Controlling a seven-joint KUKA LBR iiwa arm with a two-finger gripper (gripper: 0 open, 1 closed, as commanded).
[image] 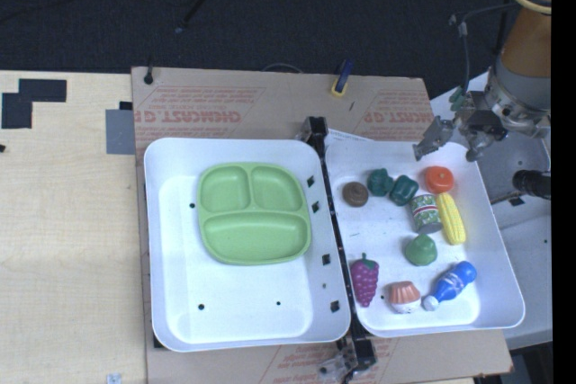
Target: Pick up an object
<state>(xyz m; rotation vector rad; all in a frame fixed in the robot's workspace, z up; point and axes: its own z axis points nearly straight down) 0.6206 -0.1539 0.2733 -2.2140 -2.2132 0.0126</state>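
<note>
Camera view shows the gripper (456, 138) hanging over the right bin's (504, 283) upper right corner, at two o'clock from the toys, its two dark metal fingers spread apart with nothing between them. Smooth plastic toys lie scattered on the glossy white floor below: a round orange piece (439, 179) nearest the fingers, a yellow corn cob (452, 218) beside a small cylindrical can (423, 214), two lumpy dark green pieces (391, 186), a brown disc (355, 193), a green ball (420, 250), knobbly purple grapes (364, 279), a blue bottle (451, 284) and a pink cupcake (402, 294). At nine o'clock, the left bin (171, 301) holds a matte green divided plate (254, 213).
</note>
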